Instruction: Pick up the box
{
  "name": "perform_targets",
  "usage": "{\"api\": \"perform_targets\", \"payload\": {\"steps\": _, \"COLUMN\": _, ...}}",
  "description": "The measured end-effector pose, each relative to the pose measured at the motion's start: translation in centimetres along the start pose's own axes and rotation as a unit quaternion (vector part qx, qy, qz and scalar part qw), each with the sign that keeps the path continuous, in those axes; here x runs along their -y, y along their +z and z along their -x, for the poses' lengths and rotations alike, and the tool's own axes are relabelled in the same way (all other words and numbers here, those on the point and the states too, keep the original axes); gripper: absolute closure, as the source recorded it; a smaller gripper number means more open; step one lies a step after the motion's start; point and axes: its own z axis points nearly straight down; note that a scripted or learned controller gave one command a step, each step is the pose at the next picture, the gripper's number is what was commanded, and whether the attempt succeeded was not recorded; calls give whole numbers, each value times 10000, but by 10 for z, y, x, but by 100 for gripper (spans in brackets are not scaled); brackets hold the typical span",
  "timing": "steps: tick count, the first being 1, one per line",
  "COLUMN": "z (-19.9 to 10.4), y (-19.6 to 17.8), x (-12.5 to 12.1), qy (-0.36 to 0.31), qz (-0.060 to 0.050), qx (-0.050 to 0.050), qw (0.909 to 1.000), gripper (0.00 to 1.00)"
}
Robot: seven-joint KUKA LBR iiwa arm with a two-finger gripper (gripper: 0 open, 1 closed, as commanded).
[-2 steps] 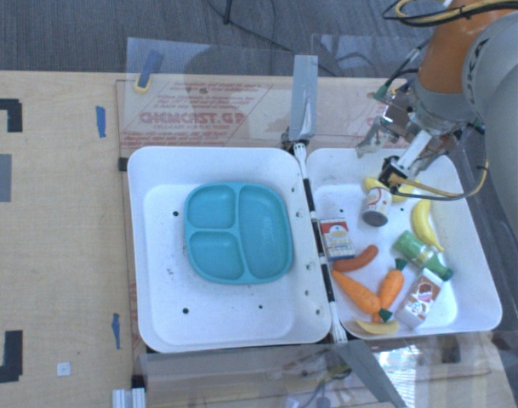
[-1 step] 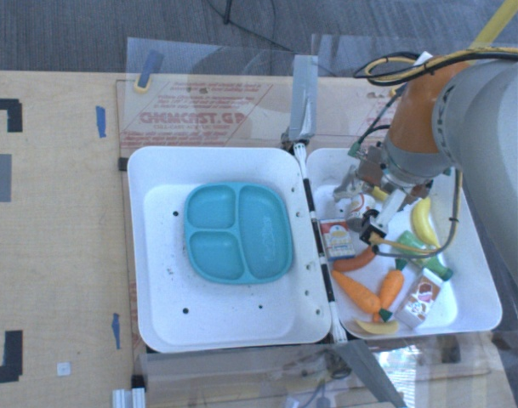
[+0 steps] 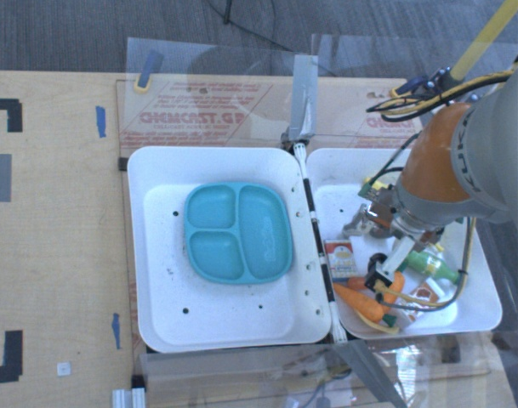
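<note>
The box (image 3: pixel 340 258), small, red and white, lies in the right bin (image 3: pixel 484 313) close to its left wall. My gripper (image 3: pixel 363 218) hangs low over that bin, just above and to the right of the box, on the grey arm with the orange band (image 3: pixel 437 164). Nothing shows between the gripper and the box that tells of a hold.
A blue divided plate (image 3: pixel 239 232) lies in the left bin (image 3: pixel 156 313). Orange carrots (image 3: pixel 362 301), a green item (image 3: pixel 432 266) and a red and white packet (image 3: pixel 425 294) crowd the right bin's front. The divider between the bins (image 3: pixel 314 228) runs beside the box.
</note>
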Motion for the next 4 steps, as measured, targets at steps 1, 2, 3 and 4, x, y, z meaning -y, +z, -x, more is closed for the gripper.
{"api": "perform_targets", "payload": {"steps": 1, "z": -35, "y": 4, "x": -87, "qy": 1678, "qz": -31, "qx": 36, "qw": 9858, "gripper": 0}}
{"api": "perform_targets", "payload": {"steps": 2, "z": -28, "y": 4, "x": -89, "qy": 1712, "qz": -22, "qx": 65, "qw": 9852, "gripper": 0}}
{"api": "perform_targets", "payload": {"steps": 3, "z": -32, "y": -128, "x": -102, "qy": 2628, "qz": -31, "qx": 41, "qw": 9648, "gripper": 0}}
{"api": "perform_targets", "payload": {"steps": 4, "z": -33, "y": 2, "x": -74, "qy": 2425, "qz": -20, "qx": 24, "qw": 9701, "gripper": 0}}
